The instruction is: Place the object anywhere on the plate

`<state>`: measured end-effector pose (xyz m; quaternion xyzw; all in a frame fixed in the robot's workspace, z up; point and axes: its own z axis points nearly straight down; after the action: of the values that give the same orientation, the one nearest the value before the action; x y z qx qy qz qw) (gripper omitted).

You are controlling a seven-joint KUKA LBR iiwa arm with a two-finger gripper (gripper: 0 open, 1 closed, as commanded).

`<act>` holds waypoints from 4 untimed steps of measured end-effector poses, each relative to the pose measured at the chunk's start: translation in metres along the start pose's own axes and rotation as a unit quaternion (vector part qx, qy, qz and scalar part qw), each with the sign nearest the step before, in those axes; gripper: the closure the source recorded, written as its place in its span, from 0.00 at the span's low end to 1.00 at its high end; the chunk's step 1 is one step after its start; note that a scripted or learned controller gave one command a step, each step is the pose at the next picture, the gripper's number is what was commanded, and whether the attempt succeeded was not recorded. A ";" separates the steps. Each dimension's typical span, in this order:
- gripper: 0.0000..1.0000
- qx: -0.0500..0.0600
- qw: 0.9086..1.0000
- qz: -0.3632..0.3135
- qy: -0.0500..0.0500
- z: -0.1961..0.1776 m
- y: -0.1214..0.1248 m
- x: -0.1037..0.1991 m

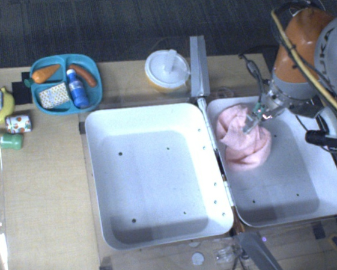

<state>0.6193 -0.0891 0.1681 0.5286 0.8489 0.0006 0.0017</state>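
Fingers of the gripper (255, 119) press into the pink plate (243, 138); their spread I cannot tell. It seems crumpled, in the right bin (297, 204), far-left.

One fixed camera, mounted above the tabletop (42, 194) and tilted slightly, so that both bins are looked down on at a slant. The whole of the left bin (155, 175) and right bin (287, 172) is taken in from a moderate height. The arm (310, 48) is seen entering from the right edge, and the hand (257, 118) is caught above the right bin's far left part. Dark floor (113, 16) is framed beyond the hand.
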 end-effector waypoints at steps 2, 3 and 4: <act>1.00 0.000 0.979 -0.205 0.001 -0.047 0.007 0.060; 1.00 -0.001 0.918 -0.397 0.001 -0.039 0.009 0.113; 1.00 -0.001 0.849 -0.528 0.001 -0.035 0.011 0.167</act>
<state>0.5559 0.0656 0.2023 0.0005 1.0000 0.0010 0.0012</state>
